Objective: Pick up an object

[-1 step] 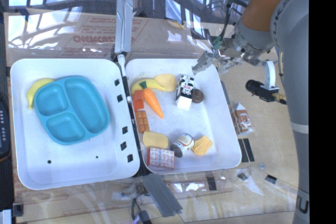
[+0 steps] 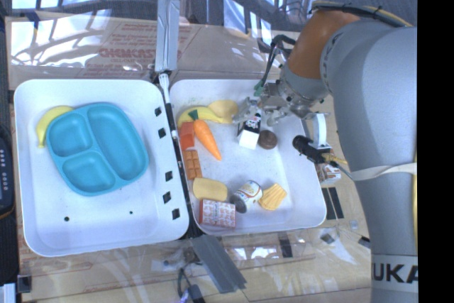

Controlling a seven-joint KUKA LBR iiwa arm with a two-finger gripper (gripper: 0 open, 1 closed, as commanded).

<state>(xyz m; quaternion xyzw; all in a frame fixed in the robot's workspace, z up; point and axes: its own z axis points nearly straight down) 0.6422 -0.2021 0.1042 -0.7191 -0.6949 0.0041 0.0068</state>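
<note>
Gripper (image 2: 254,112) sat in right bin (image 2: 301,209), grip state unclear, w/ carton (image 2: 249,133) just below, carrot (image 2: 206,138) left, blue tray (image 2: 98,147) in far-left bin (image 2: 35,223).

Both white bins (image 2: 42,223) look like matt, smooth plastic. The blue divided plate (image 2: 98,147) is smooth plastic with a slight sheen. The orange carrot (image 2: 206,138) and yellow banana (image 2: 47,122) appear as smooth moulded plastic. The arm (image 2: 372,103) has a satin grey shell; its orange band (image 2: 317,39) is smooth. The counter (image 2: 106,46) shows glossy, reflective film over printed cardboard.
</note>
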